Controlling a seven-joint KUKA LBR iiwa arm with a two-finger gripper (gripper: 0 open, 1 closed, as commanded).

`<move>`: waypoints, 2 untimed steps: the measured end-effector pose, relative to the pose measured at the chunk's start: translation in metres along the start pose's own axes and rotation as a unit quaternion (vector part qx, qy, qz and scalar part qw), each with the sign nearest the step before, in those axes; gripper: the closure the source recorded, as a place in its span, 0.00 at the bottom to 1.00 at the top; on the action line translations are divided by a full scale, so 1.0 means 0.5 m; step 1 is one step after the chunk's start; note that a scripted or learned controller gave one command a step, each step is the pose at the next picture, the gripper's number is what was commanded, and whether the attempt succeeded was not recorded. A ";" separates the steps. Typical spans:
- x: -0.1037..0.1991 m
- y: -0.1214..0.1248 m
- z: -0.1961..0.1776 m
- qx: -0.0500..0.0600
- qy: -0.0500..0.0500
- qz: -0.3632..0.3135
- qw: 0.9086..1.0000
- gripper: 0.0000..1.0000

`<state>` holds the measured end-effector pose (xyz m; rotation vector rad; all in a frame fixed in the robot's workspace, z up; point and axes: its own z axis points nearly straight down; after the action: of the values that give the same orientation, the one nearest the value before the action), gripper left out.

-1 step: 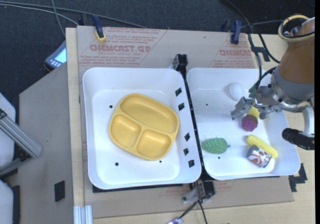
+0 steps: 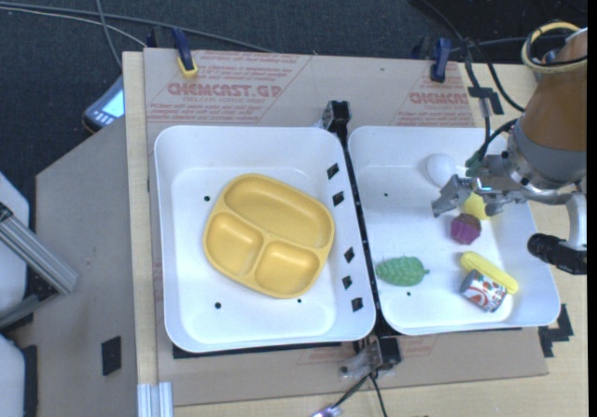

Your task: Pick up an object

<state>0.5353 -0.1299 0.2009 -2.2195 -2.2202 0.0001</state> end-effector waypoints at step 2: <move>0.001 -0.005 0.232 0.003 0.001 0.000 1.000 0.00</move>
<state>0.5327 -0.1293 0.0848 -2.2169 -2.2157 0.0045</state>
